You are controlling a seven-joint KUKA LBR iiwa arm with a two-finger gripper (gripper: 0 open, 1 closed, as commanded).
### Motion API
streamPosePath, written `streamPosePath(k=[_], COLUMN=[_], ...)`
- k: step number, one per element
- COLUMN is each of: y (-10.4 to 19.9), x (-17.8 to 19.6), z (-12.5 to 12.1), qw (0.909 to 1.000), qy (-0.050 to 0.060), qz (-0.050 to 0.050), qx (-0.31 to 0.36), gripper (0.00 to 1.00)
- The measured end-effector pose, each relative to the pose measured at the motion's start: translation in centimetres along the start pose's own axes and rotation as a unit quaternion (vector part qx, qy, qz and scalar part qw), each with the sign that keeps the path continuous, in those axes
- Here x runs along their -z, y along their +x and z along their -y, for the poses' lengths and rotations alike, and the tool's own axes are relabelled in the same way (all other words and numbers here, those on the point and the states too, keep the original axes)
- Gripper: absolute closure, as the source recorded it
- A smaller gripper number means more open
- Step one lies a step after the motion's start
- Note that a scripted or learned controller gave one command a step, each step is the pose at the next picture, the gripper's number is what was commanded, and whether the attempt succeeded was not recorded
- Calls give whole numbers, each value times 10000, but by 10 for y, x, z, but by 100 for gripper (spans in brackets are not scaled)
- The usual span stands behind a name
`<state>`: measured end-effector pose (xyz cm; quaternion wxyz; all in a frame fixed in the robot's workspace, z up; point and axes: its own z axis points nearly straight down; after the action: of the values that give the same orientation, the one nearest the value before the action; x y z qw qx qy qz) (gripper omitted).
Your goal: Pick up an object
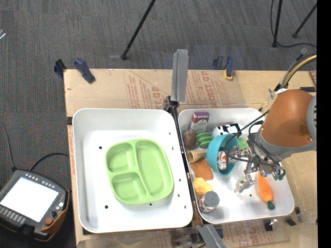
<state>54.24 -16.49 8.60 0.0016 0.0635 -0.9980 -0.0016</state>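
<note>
Dark grey carpet (103,30) covers the floor on the far side and left. Black tripod legs (139,25) stand on it at the far side. The surface (129,89) is brown cardboard, held by blue clamps (83,70) along its far edge.

1 fixed overhead camera, slanted down over both bins (83,138), arm (289,120) from the right.
</note>
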Motion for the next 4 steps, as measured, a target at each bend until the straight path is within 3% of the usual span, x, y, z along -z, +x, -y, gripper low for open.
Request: streamPosePath(k=[1, 2, 3, 4], y=[-72, -84, -83, -70], x=[5, 6, 7, 4], z=[-16, -52, -57, -68], qw=[9999, 9976, 9945, 9777], qy=[23, 54, 60, 25], qz=[55, 46, 45, 36], qx=[-146, -687, -1041, -2098], gripper=[0, 0, 0, 0])
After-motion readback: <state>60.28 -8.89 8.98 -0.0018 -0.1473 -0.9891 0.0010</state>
